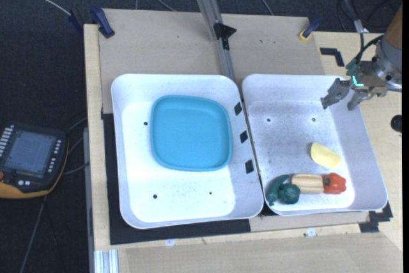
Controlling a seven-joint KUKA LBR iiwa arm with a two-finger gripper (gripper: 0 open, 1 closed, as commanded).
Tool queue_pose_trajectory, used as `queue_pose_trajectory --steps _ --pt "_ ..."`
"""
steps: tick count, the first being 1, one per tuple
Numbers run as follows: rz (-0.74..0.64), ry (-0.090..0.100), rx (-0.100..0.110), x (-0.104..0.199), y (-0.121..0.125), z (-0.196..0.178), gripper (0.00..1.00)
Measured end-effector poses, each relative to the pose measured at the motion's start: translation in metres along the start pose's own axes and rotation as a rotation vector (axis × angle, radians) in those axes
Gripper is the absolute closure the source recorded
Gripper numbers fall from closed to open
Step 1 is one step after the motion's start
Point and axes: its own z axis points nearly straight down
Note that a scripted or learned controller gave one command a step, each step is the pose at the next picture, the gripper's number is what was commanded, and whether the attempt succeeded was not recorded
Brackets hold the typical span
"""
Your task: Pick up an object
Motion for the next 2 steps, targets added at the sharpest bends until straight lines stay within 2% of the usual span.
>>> queue_pose_trajectory --steps 1,2 --pt "0.0 0.0 0.0 0.0 0.0 0.0 0.0" --pt "0.0 0.001 0.003 -0.003 0.0 0.042 0.0"
